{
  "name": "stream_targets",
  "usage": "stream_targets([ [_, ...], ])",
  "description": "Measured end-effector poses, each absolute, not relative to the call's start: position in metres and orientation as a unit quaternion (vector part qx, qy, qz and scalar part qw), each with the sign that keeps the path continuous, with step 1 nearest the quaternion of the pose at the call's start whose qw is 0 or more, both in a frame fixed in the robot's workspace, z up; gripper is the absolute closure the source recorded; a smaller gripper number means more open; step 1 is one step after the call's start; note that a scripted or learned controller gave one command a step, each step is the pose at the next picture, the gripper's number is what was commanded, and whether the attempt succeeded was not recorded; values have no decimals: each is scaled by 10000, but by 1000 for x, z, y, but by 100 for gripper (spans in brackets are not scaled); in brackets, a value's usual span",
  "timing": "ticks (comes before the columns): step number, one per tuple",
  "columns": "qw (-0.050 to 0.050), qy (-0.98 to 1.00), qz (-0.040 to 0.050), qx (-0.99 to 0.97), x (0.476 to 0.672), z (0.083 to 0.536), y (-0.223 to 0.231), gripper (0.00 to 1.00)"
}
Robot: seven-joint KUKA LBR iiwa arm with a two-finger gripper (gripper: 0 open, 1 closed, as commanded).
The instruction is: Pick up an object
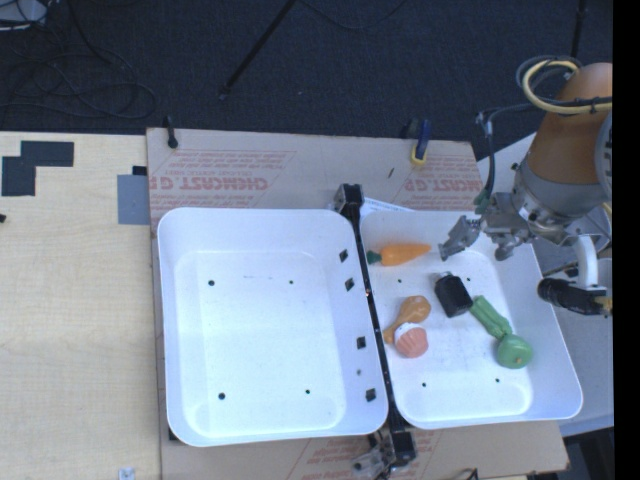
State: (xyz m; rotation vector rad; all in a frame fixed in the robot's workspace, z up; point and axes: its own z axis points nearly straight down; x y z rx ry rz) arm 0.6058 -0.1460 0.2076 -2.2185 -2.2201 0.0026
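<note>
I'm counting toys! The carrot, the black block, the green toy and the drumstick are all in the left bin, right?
Not quite. The camera view shows the carrot, black block, green toy and drumstick all in the right bin, not the left one.

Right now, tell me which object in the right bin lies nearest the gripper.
The small black block. It lies just below the gripper, closer than the orange carrot-shaped toy, the green club-shaped toy or the tan and pink drumstick-shaped toy.
</note>
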Motion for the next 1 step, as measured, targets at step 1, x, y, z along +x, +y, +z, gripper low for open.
stream_targets([
  [1,19,-7077,9,-7065,606,217,-147,100],
])
